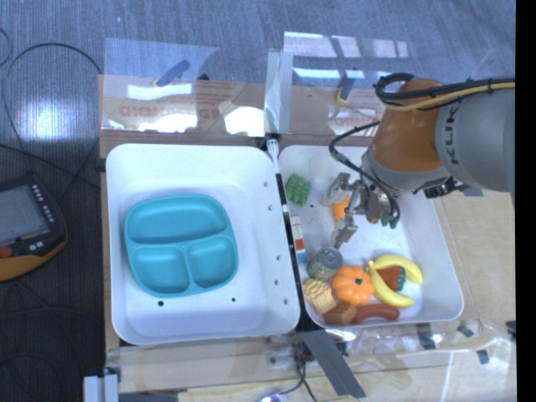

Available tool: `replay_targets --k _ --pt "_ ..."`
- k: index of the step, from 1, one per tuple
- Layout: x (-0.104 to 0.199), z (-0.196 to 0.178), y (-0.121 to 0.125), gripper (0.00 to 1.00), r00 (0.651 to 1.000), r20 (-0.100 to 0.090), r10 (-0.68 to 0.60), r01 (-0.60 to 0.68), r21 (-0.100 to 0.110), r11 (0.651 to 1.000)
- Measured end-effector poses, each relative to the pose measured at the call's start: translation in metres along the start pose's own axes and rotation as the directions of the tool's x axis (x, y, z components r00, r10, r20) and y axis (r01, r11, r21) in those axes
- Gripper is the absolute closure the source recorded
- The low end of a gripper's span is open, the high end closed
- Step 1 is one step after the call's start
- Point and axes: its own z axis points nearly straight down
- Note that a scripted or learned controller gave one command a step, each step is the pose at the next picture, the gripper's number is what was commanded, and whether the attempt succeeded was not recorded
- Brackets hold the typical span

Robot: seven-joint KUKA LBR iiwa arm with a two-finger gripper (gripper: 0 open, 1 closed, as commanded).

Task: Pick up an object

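Smooth white plastic bins hold a glossy divided teal tray.

Contents of the right-hand shallow white plastic bin, toy food items:

- Green knobbly block — near the bin's left wall, upper part, apart from the rest.
- Small orange piece — mid-bin, partly hidden; shape cannot be told.
- Grey-green round tin-like item — just above the cluster at the bin's near edge.
- Orange plastic pumpkin with a green stem — centre of the cluster, touching its neighbours.
- Yellow plastic banana — curved, lying just right of the pumpkin, something red in its curve.
- Tan ridged bread-like piece — left of the pumpkin.
- Reddish-brown sausage — lying flat along the near edge, below the pumpkin.
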Motion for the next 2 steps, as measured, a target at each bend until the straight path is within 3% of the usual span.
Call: replay_targets --k 1,2 --pt "-0.0196 0.0006 0.0201 0.00 0.997 -0.003 0.076 -0.076 0.001 0.997" --pt "-0.0116 0.0003 0.0189 0.00 0.992 0.003 0.130 -0.130 -0.002 0.992"
